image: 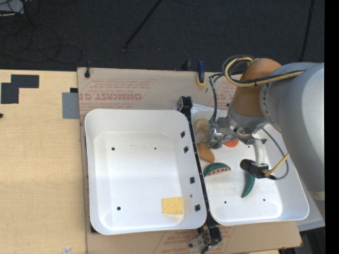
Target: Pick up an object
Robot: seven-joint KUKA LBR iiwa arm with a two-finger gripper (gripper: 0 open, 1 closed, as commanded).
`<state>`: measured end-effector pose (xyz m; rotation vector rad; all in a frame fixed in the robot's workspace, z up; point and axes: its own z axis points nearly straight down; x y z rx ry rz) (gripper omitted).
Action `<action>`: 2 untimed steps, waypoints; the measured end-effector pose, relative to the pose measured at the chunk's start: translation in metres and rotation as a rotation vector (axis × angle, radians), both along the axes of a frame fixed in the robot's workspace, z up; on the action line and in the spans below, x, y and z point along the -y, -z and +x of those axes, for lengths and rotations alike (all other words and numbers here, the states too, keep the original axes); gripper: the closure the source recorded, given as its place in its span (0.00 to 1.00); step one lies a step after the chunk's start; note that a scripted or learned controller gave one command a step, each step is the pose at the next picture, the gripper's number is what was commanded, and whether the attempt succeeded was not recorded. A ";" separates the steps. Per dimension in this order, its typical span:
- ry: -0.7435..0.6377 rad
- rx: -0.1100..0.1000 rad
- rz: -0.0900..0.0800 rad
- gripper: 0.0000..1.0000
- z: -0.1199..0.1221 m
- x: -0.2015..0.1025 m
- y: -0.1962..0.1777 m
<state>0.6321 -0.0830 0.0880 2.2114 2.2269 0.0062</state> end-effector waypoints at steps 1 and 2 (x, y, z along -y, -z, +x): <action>0.005 -0.006 0.000 1.00 0.007 0.012 0.000; 0.008 -0.006 -0.001 1.00 0.012 0.043 0.000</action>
